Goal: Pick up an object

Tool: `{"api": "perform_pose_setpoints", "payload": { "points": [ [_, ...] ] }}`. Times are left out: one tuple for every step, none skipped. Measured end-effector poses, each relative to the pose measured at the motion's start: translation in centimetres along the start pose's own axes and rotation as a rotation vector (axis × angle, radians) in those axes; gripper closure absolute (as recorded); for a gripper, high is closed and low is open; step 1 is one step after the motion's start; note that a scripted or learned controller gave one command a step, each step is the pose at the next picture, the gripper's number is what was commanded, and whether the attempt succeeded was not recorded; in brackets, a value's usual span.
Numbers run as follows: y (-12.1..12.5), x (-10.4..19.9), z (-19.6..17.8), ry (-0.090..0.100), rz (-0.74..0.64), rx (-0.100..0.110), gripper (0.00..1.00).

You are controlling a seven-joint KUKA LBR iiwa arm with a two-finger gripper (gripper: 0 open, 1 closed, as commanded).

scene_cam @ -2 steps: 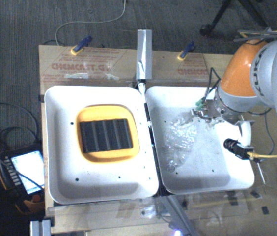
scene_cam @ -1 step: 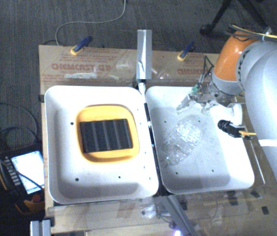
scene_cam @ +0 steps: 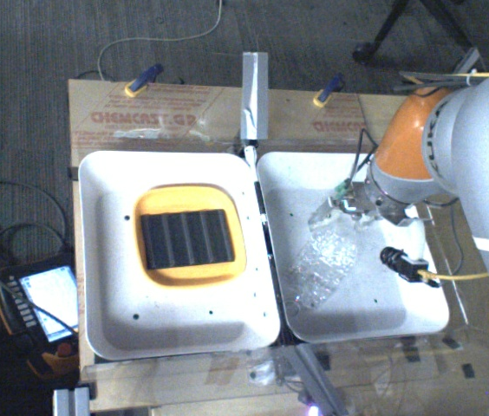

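Currently, the end effector (scene_cam: pixel 355 199) sits low over the far half of the right bin (scene_cam: pixel 374 326), and the arm (scene_cam: pixel 418 141) reaches in from its right. Whether it is wide or narrow cannot be told, because the wrist housing and the slanted view hide the gap. No hold on any object can therefore be confirmed.

The task's likely object is the bottle (scene_cam: pixel 324 260), made of clear, crumpled plastic. It lies flat on the bin floor and slants away from the end effector toward the near left. Its upper end is just beside the end effector, or touching it. Which of the two cannot be determined, since clear plastic blurs against the white floor. The bottle is the one loose object in that bin, which probably explains why the end effector stands at this end of it.

Judged from this placement, the step in hand is approach or closure at the bottle's upper end. The crumpled body is broad and yielding, so the narrower end is the more practical grip point. The likely risk is that the thin plastic deforms or slides out during the lift.

Well to the left of the end effector, beyond the wall between the bins, the left bin (scene_cam: pixel 106 232) holds a yellow tray (scene_cam: pixel 192 199) with a black ribbed insert (scene_cam: pixel 186 239). The tray lies flat in the middle of its bin. Its breadth makes it a poor target for a two-finger grip.

Both bins rest side by side on the surface (scene_cam: pixel 166 115), within reach of the arm.
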State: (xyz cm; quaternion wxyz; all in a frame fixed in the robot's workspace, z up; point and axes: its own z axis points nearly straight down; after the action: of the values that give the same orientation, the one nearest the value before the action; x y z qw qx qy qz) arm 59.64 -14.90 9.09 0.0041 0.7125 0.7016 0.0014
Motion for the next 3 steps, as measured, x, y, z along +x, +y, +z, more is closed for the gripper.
{"api": "perform_pose_setpoints", "payload": {
  "points": [
    [-3.8,2.3,-0.1,-0.002,-0.196,-0.01,0.0],
    [1.3,-0.3,0.1,0.003,0.074,-0.003,0.0],
    [7.1,-3.5,-3.1,0.0,0.064,0.007,0.0]
  ]
}}
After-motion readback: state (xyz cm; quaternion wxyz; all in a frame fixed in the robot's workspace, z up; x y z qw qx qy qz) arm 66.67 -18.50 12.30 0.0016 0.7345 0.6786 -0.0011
